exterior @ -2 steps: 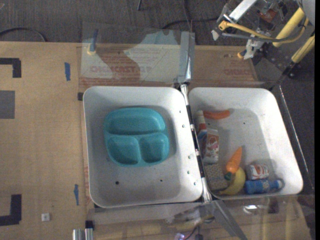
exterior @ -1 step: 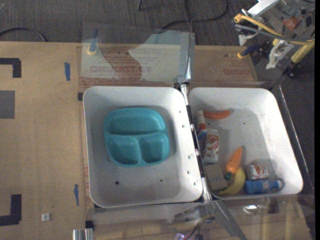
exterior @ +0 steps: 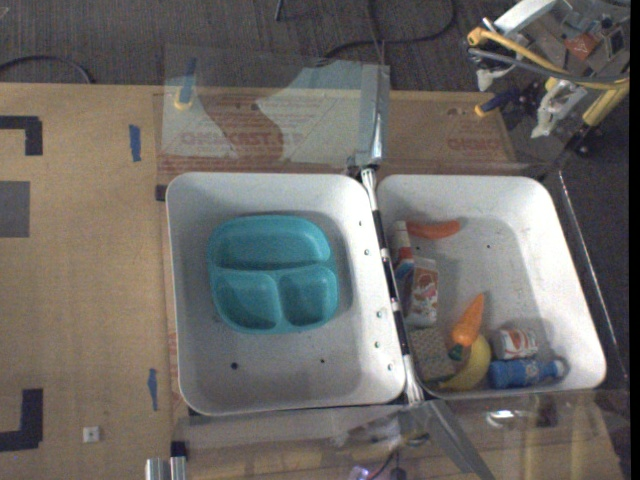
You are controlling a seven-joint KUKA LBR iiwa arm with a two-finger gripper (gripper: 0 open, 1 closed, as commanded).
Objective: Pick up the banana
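While the arm [exterior: 560, 18] sits in the upper right of the frame, above and outside the bins, its tool is tangled among cables and I cannot tell its state. The banana [exterior: 472, 366] lies in the lower middle of the right bin [exterior: 560, 208], touching an orange carrot [exterior: 468, 320] just above it and a blue bottle [exterior: 520, 372] beside it. A teal divided tray [exterior: 272, 273] rests in the left bin [exterior: 190, 268] on the tabletop [exterior: 80, 268].

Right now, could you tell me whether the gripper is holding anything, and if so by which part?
Nothing is held. The gripper sits beyond the right bin's far corner, well apart from the banana, which lies near that bin's front edge.
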